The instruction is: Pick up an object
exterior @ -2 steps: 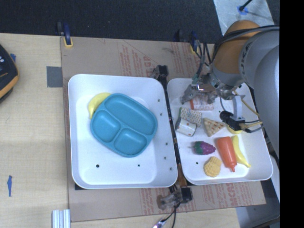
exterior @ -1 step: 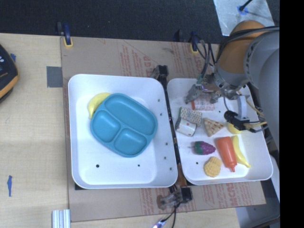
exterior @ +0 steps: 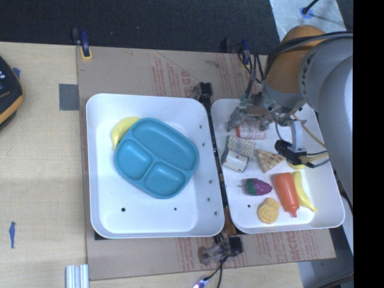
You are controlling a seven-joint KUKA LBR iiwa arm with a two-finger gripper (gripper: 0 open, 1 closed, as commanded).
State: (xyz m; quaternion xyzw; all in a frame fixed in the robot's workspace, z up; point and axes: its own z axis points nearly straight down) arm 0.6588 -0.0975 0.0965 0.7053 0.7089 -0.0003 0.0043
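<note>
Two bins sit side by side: the left bin [exterior: 102, 161] holds a blue tray [exterior: 157, 156]; the tool [exterior: 246, 120] hangs over the right bin's [exterior: 327, 218] far corner, near a small packet [exterior: 241, 146].

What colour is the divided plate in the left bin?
Light blue, clearest in the camera view.

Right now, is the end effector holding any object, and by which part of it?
It cannot be told. The end effector hangs low over the far end of the right bin, close to a small patterned packet.
</note>
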